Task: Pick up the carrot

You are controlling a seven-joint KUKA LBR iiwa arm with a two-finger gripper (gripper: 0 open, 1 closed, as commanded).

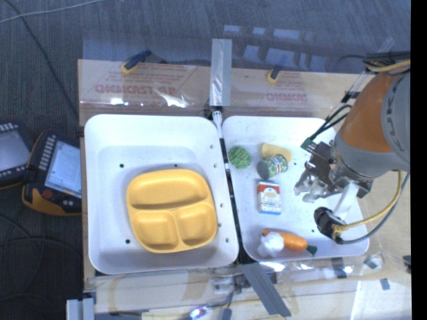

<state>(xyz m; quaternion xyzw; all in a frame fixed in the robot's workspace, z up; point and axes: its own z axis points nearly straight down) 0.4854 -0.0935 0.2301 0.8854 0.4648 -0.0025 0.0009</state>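
Two shallow white bins side by side on a tabletop (93, 85) covered with clear sheeting. In the left bin (107, 145), a yellow divided tray (172, 209) lying slightly turned, one long compartment at the far side and two smaller ones nearer. In the right bin (293, 129), at the near edge, the carrot (291, 241): orange, lying roughly left to right, green tip toward the right, left end touching a small white object (271, 245). Farther back, a small carton (269, 198) with red and white print, upright in the view, between the carrot and a green-labelled round can (271, 167). Just beyond the can, a yellow item (276, 151), partly hidden by it. To the left of those, near the bin's left wall, a green bumpy ball-like item (239, 157). At the right side of the right bin, reaching in from the right, the grey arm with its orange band (373, 122), and below it the tool (312, 191), well apart from the carrot and to the right of the carton. Cannot tell whether released or clenched; nothing seen grasped. Black and yellow cabling (347, 229) looped beneath the wrist. Off the tabletop to the far left, on dark carpet, a handheld pendant with a screen (57, 172).
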